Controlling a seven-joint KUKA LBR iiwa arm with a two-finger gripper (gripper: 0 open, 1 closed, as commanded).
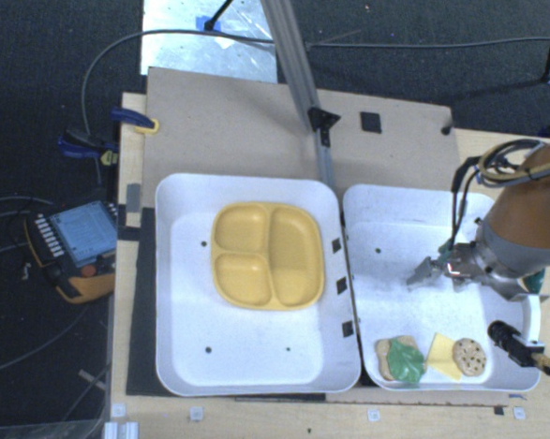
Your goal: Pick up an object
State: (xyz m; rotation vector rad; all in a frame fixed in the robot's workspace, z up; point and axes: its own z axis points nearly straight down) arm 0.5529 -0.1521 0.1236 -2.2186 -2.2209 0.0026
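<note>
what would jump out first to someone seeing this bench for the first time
The yellow divided plate stands out most, sitting in the upper middle of the left white bin. Next comes the grey and orange arm reaching in from the right, its gripper low over the right white bin. Along that bin's near edge lie a green item, a yellow wedge and a cookie.

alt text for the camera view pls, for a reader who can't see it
A grey robot arm with an orange band reaches from the right into the right-hand white bin, its gripper above bare bin floor, apart from a green toy, a yellow wedge and a cookie at the bin's near edge. The left bin holds a yellow divided plate.
</note>
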